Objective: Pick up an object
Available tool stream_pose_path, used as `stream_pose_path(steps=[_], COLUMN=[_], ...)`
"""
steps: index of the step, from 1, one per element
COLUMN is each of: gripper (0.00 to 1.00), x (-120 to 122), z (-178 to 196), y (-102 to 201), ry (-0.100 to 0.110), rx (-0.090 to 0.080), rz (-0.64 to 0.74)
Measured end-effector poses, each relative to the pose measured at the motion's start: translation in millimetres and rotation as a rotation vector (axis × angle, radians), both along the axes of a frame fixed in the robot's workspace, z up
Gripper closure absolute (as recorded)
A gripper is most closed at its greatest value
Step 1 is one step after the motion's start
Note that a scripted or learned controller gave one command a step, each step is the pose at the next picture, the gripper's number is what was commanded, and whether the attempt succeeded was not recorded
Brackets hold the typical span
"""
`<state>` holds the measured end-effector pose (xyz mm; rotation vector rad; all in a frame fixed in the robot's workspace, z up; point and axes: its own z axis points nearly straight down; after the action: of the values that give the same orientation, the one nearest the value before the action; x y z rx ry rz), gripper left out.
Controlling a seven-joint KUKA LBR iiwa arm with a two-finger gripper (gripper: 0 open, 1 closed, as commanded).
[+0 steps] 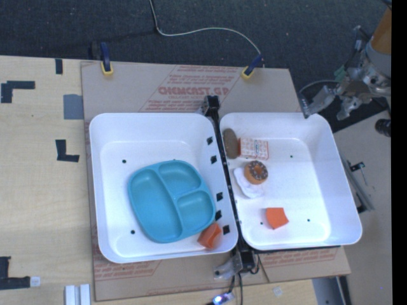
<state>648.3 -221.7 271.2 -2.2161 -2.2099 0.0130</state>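
Nearest the lens, one orange chunk (210,236) sits in the left bin (108,170), far down and left of the claw (346,98), touching the blue divided plate (170,200). A second orange block (276,218) lies in the right bin (331,189), well below the claw and to its left. Closer to the claw, still down and left of it, four items cluster by the divider: a brown lump (230,143), a pink-and-white packet (255,149), and a sprinkled round piece (256,171) resting on a white scrap (247,186). The claw hangs outside the right bin's far corner, touching and gripping nothing; whether it is released or clenched cannot be told. Nothing stands between it and the bin. Count: two bins, two orange pieces, one plate, two clamps (105,63) far to its left.
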Motion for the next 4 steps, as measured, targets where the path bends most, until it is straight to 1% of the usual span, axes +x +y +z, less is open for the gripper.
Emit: stream_pose_path(steps=[1, 2, 3, 4], gripper=[0.0, 0.0, 0.0, 0.0], x=[2, -6, -8, -5], z=[9, -52, -97, -152], y=[1, 5, 9, 1], ry=[-0.013, -0.008, -0.009, -0.009], rx=[-0.003, -0.002, -0.003, -0.003], rz=[0.004, 0.004, 0.005, 0.004])
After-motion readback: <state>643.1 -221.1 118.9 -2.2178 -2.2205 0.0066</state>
